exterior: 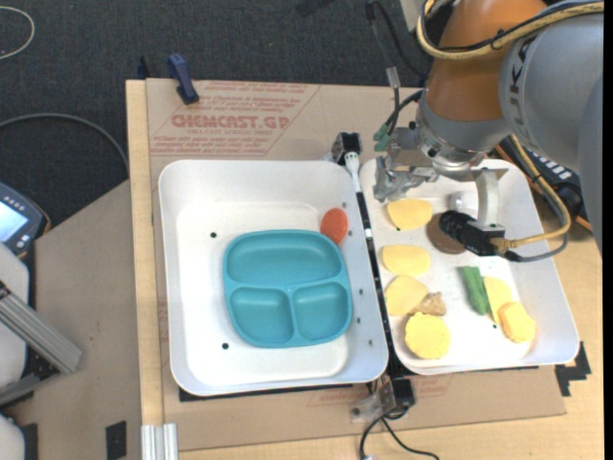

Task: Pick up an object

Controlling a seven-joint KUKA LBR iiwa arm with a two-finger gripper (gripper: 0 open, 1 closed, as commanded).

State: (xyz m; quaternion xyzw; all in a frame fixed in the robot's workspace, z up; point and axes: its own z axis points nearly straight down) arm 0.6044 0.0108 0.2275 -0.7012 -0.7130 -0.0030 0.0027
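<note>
1. Hanging over the upper left part of the right bin (560, 338), the jaws (397, 182) sit below the arm's grey body and orange band; whether they stand wide or narrow cannot be told.
2. Yellow piece (409, 213): flat, pale yellow, lying just below the jaws; contact between the two cannot be told.
3. Brown round piece (442, 235): lower right of the jaws, beside the first yellow piece, partly covered by a black fitting and its cable.
4. Second yellow piece (406, 259): below the jaws, past the first one.
5. Yellow wedge (403, 293) with a small tan lump (433, 304) touching its right side: further below the jaws.
6. Round yellow slice (427, 335): furthest below the jaws, near the bin's bottom wall.
7. Green stick (473, 288): lower right of the jaws, with two more yellow pieces (508, 310) just to its right.
8. Left bin (182, 257): left of the jaws, across the shared rim; holds a teal divided tray (285, 287).
9. Orange-red ball (334, 224): lower left of the jaws, in the left bin, at the tray's upper right corner.
10. Table (230, 123): carries both bins on a printed brown board.
</note>
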